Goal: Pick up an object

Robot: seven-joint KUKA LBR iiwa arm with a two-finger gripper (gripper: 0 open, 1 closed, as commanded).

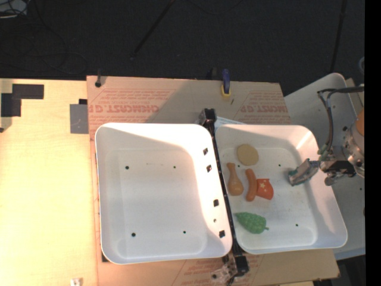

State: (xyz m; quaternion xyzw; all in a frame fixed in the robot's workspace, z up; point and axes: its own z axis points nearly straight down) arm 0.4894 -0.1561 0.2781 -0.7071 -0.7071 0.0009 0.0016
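The right bin (309,238) holds several toy foods. A round tan piece (247,155) lies toward the back, a tan drumstick-shaped piece (234,180) sits by the left wall, an orange sausage-like piece (251,184) lies beside it, and a red piece (264,189) touches that one. A green leafy piece (252,222) rests near the front. My gripper (299,174) hangs over the right side of this bin, to the right of the red piece and apart from all the objects. I see nothing between its fingers.
The left bin (113,243) sits beside the right one, joined by black clips (215,202) along the shared wall. Cardboard (149,103) lies under both bins. Cables (328,115) run by the arm at the right.
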